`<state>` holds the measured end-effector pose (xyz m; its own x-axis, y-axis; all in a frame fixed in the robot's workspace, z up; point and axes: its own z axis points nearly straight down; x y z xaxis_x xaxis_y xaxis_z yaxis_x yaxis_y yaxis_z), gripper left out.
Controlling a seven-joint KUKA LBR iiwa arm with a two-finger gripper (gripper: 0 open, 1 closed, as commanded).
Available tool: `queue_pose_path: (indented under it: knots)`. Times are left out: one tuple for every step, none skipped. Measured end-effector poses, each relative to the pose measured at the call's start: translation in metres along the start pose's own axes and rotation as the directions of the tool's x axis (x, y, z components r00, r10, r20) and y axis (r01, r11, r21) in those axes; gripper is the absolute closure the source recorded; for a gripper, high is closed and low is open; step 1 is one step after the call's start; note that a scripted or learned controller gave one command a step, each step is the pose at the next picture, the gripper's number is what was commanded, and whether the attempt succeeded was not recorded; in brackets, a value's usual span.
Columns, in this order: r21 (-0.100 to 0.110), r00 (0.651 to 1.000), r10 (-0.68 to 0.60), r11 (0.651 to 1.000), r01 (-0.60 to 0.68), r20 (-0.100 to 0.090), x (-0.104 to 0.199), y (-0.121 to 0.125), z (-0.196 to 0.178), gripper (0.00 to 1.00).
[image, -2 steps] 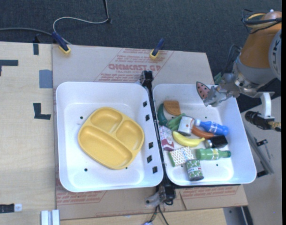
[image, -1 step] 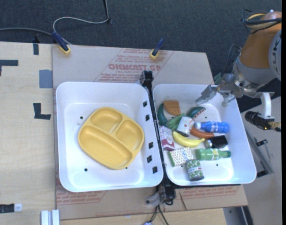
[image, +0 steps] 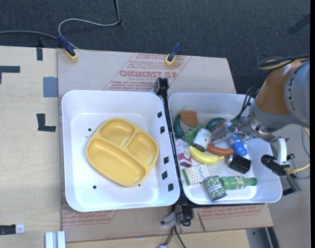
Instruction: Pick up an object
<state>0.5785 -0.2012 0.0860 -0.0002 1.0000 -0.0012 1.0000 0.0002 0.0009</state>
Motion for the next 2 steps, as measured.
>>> queue_pose_path:
  knots:
    - [-0.004, 1.0, -0.001, 1.0, 0.001, 0.002, 0.0, 0.001, -0.01, 1.0]
    - [0.0, 1.0, -0.002, 1.0, 0.002, -0.001, 0.061, -0.016, -0.126, 1.0]
